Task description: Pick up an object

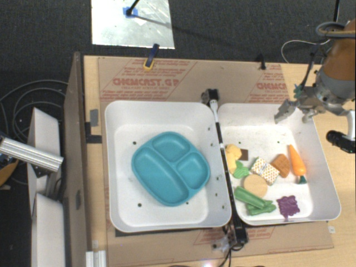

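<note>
My gripper [295, 114] hangs over the back right part of the right bin [322, 204], its two fingers spread open with nothing between them. Toy foods lie in the front half of that bin: an orange carrot [296, 160], a brown toast piece [281, 164], a checkered cracker [265, 171], a yellow piece [232, 151], a green leafy piece [241, 169], a round tan cookie [255, 185], a green bean pod [254, 200] and purple grapes [288, 206]. The gripper is well behind and above all of them.
The left bin [119, 149] holds a blue divided plate [171, 167]. A black divider clip [211, 97] sits where the bins meet at the back. Cardboard [167, 77] lies under both bins; cables run at far left.
</note>
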Motion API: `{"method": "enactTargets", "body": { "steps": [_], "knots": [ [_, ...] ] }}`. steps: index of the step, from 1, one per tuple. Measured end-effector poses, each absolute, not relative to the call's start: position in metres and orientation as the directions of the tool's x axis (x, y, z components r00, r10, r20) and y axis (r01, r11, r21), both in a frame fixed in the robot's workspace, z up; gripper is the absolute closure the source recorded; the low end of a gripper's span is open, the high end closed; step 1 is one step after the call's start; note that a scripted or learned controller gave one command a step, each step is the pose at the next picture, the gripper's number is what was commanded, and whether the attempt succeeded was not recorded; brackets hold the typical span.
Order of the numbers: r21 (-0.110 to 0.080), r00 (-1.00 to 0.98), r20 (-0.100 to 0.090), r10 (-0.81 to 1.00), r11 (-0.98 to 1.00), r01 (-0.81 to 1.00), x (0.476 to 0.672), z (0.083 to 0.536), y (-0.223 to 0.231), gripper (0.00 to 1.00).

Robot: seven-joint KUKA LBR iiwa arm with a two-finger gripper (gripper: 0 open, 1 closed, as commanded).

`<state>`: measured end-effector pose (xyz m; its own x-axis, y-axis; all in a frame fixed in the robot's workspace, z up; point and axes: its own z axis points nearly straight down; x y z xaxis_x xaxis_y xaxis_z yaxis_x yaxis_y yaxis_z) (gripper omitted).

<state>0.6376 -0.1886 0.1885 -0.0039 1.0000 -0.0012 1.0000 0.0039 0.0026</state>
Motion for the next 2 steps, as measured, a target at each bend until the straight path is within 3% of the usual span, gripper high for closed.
{"method": "enactTargets", "body": {
  "steps": [1, 2],
  "knots": [
    [-0.009, 0.002, 0.002, 1.000, -0.002, 1.000, 0.585, 0.082, -0.207, 0.00],
    [0.001, 0.001, -0.001, 1.000, -0.001, 1.000, 0.542, 0.121, -0.207, 0.00]
  ]
}}
